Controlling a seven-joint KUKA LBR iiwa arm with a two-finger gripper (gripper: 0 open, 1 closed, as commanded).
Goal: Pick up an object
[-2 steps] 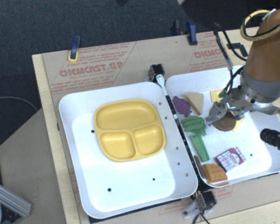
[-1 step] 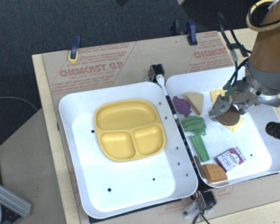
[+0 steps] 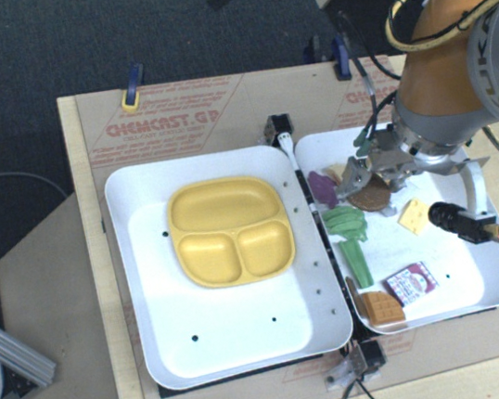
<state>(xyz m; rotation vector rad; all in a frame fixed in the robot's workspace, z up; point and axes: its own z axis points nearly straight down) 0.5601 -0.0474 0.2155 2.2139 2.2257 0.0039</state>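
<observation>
My gripper (image 3: 371,182) sits low over the far part of the right bin (image 3: 497,281), just beside a brown round object (image 3: 373,196) that lies partly under it; whether that object is between my fingers, I cannot tell. Purple item (image 3: 323,188) lies at the bin's left wall, green toy (image 3: 350,239) just nearer the camera. Yellow wedge (image 3: 412,216) rests right of the brown object. Purple packet (image 3: 410,284) and tan waffle-like piece (image 3: 380,306) lie at the near edge. Left bin (image 3: 159,340) carries a yellow divided tray (image 3: 231,230).
</observation>
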